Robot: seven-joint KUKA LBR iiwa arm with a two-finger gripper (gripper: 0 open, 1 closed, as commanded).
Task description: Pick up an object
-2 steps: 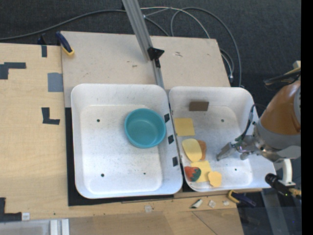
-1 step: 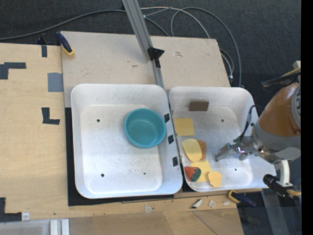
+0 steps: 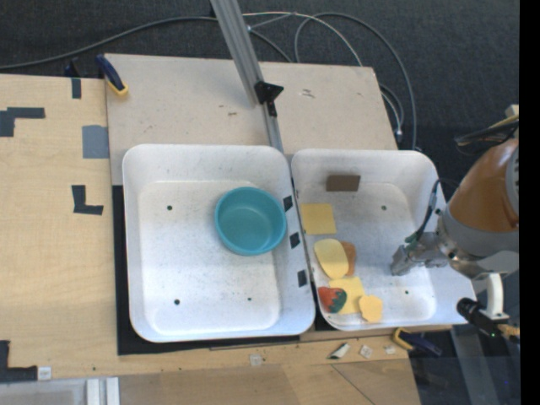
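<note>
My gripper (image 3: 402,264) hangs low over the right side of the right bin (image 3: 419,174), pointing left, with nothing visible between its tips. To its left lie a yellow square piece (image 3: 319,218), a yellow and orange rounded piece (image 3: 334,257), a red and green item (image 3: 332,298) and a small yellow piece (image 3: 370,309). A brown block (image 3: 342,182) rests near the bin's back wall. A teal bowl (image 3: 250,219) sits in the left bin (image 3: 152,226).
A grey metal pole (image 3: 245,49) slants down to the join between the bins. Cables loop over the dark floor behind. A blue and yellow clamp (image 3: 110,74) lies at the board's back left corner.
</note>
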